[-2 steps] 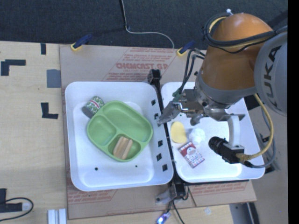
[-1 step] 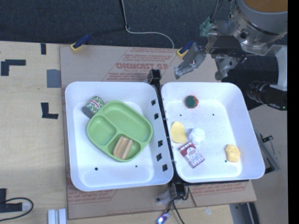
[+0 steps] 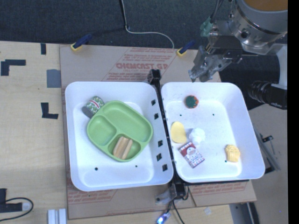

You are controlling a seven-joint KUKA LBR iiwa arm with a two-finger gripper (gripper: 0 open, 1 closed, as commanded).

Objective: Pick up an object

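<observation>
Gripper is hovering at 12 o'clock over right bin, fingers' spacing unclear, nothing held. Ball is sitting just below it. Risk: ball rolling off on descent, or fingers striking bin rim.

My arm: grey metal housing, orange band above the wrist. Dark cables run along the casing. My jaws: dull grey metal below it.

Cardboard sheet, blue-yellow clamps
</observation>
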